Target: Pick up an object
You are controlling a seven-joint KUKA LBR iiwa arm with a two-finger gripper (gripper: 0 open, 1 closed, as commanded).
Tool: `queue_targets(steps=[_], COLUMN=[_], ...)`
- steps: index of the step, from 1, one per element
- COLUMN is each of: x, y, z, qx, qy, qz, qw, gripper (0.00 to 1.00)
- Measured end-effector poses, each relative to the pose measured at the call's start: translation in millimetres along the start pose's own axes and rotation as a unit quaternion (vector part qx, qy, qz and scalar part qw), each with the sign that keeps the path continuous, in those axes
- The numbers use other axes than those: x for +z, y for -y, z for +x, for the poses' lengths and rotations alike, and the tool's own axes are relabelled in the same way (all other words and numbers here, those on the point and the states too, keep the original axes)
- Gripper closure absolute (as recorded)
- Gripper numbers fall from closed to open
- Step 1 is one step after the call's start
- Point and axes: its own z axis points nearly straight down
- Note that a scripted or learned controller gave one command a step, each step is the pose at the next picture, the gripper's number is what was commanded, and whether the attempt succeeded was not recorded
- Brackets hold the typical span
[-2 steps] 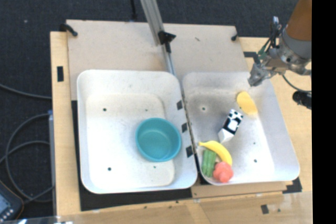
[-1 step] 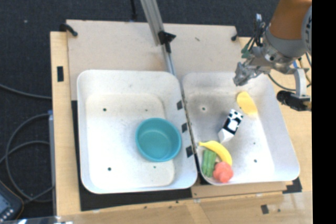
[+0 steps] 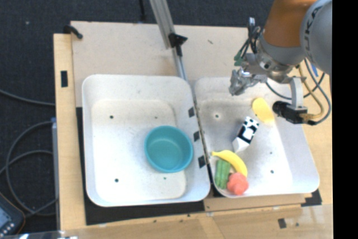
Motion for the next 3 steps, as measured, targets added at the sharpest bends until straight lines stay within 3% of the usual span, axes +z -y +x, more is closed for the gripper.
queue_targets(steps=[1, 3], x=[-2.9, 3.3], y=[-6.7, 11.0], z=[50.0, 149.3], qx=[0.0, 0.0], qy=[0.0, 0.0], qz=[-0.001, 0.001], qw=[1.0, 1.0], gripper=[1.0, 1.0])
